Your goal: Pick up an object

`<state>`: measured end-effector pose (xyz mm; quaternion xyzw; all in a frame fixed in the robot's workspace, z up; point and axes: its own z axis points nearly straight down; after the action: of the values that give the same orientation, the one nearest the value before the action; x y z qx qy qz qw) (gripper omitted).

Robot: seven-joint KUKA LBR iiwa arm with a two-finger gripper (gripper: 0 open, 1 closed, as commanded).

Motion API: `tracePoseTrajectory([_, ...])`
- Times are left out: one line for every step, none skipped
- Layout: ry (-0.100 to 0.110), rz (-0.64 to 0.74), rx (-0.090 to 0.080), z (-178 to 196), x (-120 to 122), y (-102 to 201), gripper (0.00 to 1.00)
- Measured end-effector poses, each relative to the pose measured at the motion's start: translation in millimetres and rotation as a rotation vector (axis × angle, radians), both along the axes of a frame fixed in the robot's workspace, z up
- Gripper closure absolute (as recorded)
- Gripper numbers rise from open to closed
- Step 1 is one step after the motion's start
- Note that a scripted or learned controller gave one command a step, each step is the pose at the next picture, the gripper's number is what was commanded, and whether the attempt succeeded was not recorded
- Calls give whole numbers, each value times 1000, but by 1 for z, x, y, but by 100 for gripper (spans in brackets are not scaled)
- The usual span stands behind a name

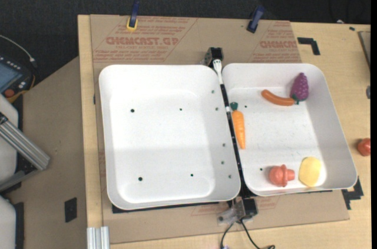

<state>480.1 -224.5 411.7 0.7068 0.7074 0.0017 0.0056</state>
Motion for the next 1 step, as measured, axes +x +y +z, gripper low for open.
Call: tracePoseTrajectory([-2,9,4,71,1,82,0])
